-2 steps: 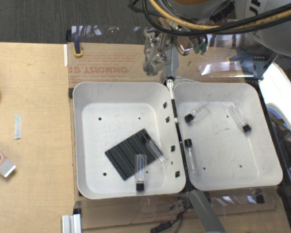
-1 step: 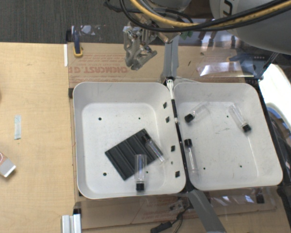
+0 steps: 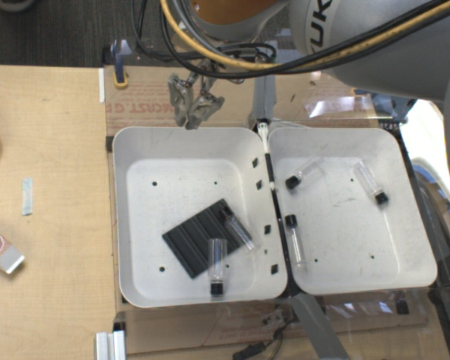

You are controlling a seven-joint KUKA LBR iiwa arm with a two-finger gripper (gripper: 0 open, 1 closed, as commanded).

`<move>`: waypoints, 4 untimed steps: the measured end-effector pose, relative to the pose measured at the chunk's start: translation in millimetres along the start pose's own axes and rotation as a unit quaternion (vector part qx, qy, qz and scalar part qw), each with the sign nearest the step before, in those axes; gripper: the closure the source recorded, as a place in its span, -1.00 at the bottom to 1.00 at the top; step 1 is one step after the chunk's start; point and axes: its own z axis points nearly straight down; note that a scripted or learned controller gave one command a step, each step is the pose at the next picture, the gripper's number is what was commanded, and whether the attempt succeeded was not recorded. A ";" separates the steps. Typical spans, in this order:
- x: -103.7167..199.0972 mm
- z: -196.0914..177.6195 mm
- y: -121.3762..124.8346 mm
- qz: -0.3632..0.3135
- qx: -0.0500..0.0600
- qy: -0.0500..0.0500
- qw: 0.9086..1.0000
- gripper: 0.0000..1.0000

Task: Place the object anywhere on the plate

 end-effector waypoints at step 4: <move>18.1 -78.1 -10.4 -0.685 -0.002 -0.001 0.728 1.00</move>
